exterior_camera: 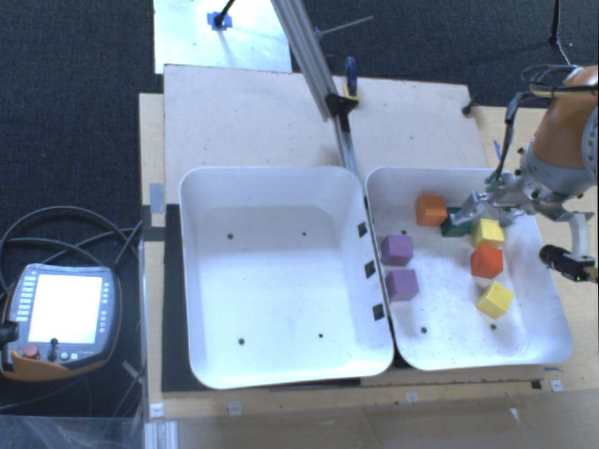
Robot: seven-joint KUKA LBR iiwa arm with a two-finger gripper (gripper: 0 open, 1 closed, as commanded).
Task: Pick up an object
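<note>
The gripper [468, 215] sits low in the right bin [562, 344], reached in from the bin's right wall at a slant, probably to address the blocks clustered near the bin's far wall. Its tip lies beside a dark green block [456, 224], between the orange block [431, 210] and a yellow block [488, 232]. Finger state: cannot tell. The green block is partly hidden; its long axis and heading cannot be determined.

You see two purple blocks [397, 248], two yellow blocks [495, 299], an orange block [431, 210], a red-orange block [487, 262], and white bins [281, 183].
</note>
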